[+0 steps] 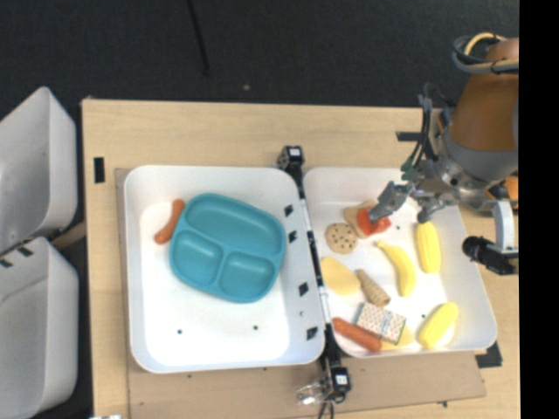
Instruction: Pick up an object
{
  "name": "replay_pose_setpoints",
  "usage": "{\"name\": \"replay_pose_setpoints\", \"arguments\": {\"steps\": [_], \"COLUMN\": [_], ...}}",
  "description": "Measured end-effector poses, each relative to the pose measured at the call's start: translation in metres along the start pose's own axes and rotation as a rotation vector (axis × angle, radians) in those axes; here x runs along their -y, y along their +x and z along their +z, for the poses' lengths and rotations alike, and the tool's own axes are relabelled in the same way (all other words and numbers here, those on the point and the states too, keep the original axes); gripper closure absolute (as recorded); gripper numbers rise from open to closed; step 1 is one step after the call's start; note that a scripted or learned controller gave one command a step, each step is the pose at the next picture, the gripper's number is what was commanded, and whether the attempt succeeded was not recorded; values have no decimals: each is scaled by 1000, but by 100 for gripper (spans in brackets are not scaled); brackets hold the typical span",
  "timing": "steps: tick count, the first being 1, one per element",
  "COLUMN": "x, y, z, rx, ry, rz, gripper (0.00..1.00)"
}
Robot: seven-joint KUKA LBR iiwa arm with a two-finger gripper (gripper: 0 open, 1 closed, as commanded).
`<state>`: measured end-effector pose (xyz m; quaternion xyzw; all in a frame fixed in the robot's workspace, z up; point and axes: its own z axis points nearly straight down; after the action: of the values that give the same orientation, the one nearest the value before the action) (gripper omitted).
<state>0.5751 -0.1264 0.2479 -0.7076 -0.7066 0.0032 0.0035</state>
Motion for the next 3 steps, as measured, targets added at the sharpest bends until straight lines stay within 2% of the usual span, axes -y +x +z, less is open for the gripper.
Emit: {"name": "replay_pose_setpoints", "arguments": {"steps": [1,3], "x": [-2,-13], "y": [0,9], "z": [-5,88], "rx": [1,2], "ry": [-9,-6], "rz": [-2,1], "gripper": [0,0]}}
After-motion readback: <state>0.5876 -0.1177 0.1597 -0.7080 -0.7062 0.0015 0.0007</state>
